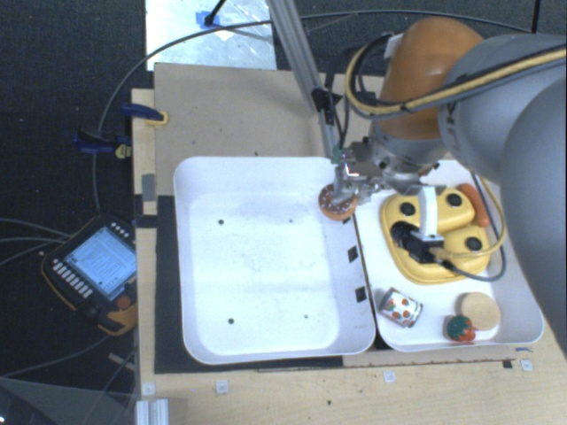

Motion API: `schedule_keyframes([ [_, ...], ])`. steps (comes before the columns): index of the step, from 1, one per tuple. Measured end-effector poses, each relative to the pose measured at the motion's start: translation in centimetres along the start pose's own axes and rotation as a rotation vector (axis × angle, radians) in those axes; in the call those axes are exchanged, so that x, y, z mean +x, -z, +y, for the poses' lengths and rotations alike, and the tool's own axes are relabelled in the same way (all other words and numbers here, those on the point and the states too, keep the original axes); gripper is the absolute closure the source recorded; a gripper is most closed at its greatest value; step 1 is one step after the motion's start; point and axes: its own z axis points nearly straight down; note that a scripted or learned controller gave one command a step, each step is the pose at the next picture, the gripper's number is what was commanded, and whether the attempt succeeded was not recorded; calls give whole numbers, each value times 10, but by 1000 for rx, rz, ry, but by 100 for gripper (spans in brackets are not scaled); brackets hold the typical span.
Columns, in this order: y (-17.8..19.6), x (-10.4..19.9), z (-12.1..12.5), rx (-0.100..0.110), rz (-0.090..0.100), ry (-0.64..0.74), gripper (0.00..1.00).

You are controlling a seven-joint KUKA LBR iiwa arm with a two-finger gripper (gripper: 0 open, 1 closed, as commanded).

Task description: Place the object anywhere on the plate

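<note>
White plastic, two shallow bins side by side on the counter, and the grey arm with its orange band comes in over the right bin (523, 326). From the one camera above, the gripper (345, 184) hangs right at the seam between the bins, over the upper right corner of the left bin (257, 326). Just beneath it sits a small round brown object (337, 204) with a pale speckled face — it lies at the left bin's right rim, near that top corner. Whether the fingers are spread or pinching it I cannot tell; the wrist hides them.

In the right bin, a yellow tray-like toy (456, 211) fills the upper part, with an orange piece (479, 204) at its far edge. Along the near edge lie a small spotted cup (400, 307) on its side, a tan disc (479, 308) and a little green-and-red piece (459, 328).

No plain plate stands out — the yellow toy may be what is meant. By my judgement the placing is not done: the brown object is well apart from it.
</note>
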Motion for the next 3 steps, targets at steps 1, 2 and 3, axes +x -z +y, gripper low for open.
schedule_keyframes([
  [1, 0, 48, 14, 0, 0, -1, 100],
  [2, 7, 96, 17, 1, 0, -1, 100],
  [3, 6, 93, 17, 2, -2, -5, 0],
])
